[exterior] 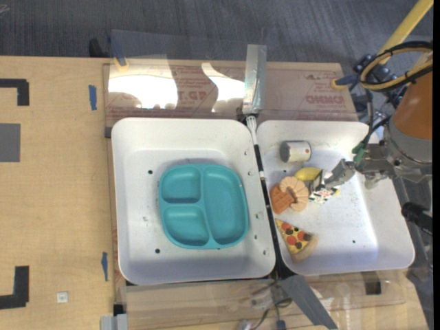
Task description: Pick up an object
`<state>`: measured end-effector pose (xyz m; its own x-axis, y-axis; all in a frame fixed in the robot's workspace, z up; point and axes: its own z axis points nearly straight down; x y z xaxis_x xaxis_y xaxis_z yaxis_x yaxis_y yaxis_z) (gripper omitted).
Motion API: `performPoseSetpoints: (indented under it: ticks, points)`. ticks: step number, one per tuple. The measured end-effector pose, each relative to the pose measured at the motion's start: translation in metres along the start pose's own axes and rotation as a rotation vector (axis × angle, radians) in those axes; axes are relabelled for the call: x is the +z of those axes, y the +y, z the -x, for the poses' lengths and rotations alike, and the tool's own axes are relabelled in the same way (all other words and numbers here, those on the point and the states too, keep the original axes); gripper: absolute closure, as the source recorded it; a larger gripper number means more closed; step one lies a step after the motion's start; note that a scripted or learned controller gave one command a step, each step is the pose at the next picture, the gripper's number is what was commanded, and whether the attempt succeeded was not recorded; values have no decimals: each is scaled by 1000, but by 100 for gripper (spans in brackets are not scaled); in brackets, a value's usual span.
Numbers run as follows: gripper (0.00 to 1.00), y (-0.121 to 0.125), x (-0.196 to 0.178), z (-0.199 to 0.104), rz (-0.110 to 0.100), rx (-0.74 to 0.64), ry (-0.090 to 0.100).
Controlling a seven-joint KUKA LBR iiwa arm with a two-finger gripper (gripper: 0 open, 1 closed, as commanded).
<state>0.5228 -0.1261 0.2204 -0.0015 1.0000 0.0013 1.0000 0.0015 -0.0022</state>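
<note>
Your claw (335, 177) sits in the right bin (357, 243), just right of the frame's centre, reaching in from the right edge. Its dark fingers angle down and to the left, but you cannot tell how far apart they stand, nor whether anything is caught between them. Touching or just under the tip lies a small white item with coloured marks (322, 195). Just left of the claw you see a yellow piece (307, 174), and below that an orange and tan toy food (289, 195). Above them, near the bin's upper wall, a grey cylinder (295, 151) lies on its side. Lower down, by the bin's left wall, rests a pizza slice toy (297, 238). Further left, the left bin (137, 150) holds a teal divided plate (204, 205). Both bins stand on the desk (48, 184). At the right edge, the arm's orange band (416, 112) shows above the wrist.
</note>
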Motion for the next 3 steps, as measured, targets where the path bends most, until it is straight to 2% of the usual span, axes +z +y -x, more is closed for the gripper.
performPoseSetpoints:
  ticks: [1, 2, 3]
  points:
    - [0, 9, 119, -22, 17, 133, -2]
    - [100, 10, 109, -24, 21, 132, -1]
    - [0, 10, 110, -24, 18, 132, -1]
